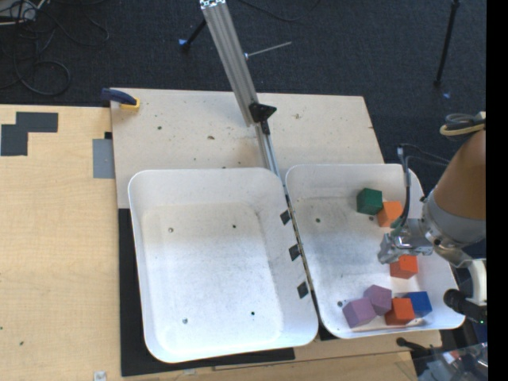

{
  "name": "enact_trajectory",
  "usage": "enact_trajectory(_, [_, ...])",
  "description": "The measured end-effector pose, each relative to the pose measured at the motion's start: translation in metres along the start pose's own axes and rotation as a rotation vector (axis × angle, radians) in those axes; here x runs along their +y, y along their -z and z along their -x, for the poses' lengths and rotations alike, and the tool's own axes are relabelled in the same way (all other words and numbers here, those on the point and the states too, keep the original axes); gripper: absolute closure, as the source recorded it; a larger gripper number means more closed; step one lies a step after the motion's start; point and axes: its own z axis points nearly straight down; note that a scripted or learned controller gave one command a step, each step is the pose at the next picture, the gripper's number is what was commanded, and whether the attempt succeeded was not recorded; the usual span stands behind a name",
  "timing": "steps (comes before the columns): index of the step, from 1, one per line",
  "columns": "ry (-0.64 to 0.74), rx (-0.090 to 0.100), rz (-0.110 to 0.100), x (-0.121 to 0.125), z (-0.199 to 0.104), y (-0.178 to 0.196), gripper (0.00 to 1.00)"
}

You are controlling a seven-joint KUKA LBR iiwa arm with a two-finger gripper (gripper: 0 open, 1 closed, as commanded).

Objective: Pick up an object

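I see the gripper (394, 248) low inside the right bin (333, 193), just above an orange block (404, 266) near the bin's right wall. I cannot tell how it is set or if it grips anything. A green block (369, 201) touches another orange block (390, 213) further back. 2 purple blocks (367, 305), an orange-red one (400, 311) and a blue one (420, 302) cluster at the front. The left bin (159, 193) sits beside it on the counter (190, 129).

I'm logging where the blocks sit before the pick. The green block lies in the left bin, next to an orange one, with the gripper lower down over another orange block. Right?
Not quite: the green block lies in the right bin, as the camera view shows. The rest holds: an orange block sits beside it, and the gripper is lower down over another orange block.
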Motion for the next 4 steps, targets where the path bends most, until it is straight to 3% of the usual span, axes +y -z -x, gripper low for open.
enact_trajectory(2, [0.010,0.000,0.001,0.002,0.004,0.091,1.00])
enact_trajectory(3, [0.014,0.003,-0.004,0.018,-0.055,0.088,1.00])
enact_trajectory(4, [0.012,0.002,-0.004,0.036,-0.096,0.077,1.00])
